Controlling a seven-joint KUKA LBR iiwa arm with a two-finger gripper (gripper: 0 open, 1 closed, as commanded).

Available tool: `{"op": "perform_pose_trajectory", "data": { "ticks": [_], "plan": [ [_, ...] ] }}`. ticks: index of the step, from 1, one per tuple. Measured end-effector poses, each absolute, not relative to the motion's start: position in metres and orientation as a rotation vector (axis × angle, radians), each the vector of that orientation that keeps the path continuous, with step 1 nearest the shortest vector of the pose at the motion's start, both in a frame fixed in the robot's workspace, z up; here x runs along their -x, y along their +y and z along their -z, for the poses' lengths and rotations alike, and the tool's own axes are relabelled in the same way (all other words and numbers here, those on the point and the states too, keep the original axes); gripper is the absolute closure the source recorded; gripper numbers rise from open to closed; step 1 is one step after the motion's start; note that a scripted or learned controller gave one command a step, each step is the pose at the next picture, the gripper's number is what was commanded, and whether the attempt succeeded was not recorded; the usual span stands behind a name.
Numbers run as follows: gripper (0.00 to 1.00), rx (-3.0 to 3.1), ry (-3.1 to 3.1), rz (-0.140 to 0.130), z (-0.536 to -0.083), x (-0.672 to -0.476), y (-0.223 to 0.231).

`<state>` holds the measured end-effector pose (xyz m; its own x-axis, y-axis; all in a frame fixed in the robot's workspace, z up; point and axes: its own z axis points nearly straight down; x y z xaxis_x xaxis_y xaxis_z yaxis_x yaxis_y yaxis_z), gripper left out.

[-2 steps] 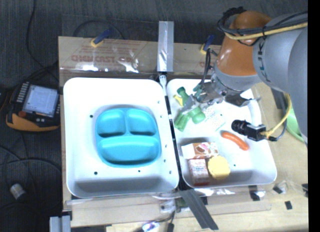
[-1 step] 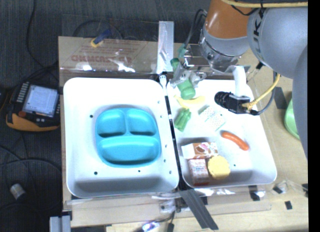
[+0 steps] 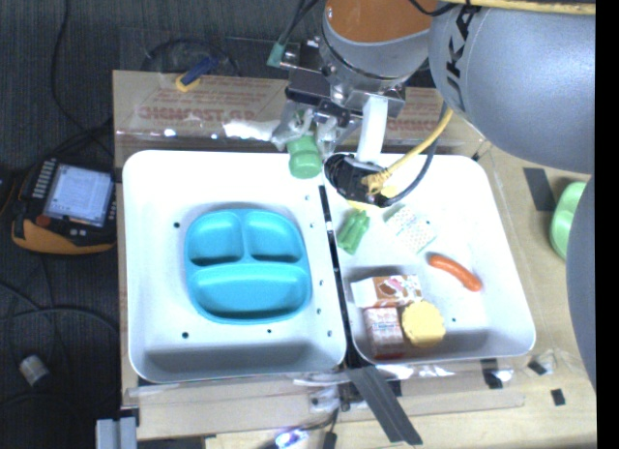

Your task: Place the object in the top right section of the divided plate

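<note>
A blue divided plate (image 3: 250, 261) lies in the left bin (image 3: 155, 195), with two small sections at its far side and one long section at the near side. My gripper (image 3: 306, 137) hangs above the back rim, over the divider between the two bins. It is shut on a small green cylinder-shaped object (image 3: 305, 159) that sticks out below the fingers. The object is up and to the right of the plate's top right section (image 3: 272, 234), well above it.
The right bin (image 3: 503, 244) holds a second green piece (image 3: 351, 231), a speckled white packet (image 3: 414, 229), an orange sausage (image 3: 456, 271), a small printed box (image 3: 393, 289) and a yellow piece (image 3: 423, 322). A yellow cable (image 3: 411, 157) loops below the wrist. Cardboard lies behind the bins.
</note>
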<state>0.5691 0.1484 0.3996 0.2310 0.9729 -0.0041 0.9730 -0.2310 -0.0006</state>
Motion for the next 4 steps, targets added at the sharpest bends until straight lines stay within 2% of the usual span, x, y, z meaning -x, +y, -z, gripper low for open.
{"op": "perform_pose_trajectory", "data": {
  "ticks": [1,2,3,4],
  "plan": [
    [1.00,-2.243,2.199,0.007,-0.340,-0.551,0.196],
    [1.00,-2.098,2.335,0.006,-0.367,-0.624,0.232],
    [0.00,-2.097,2.336,0.006,-0.367,-0.624,0.233],
    [0.00,-1.922,2.485,0.007,-0.232,-0.663,0.217]
  ]
}}
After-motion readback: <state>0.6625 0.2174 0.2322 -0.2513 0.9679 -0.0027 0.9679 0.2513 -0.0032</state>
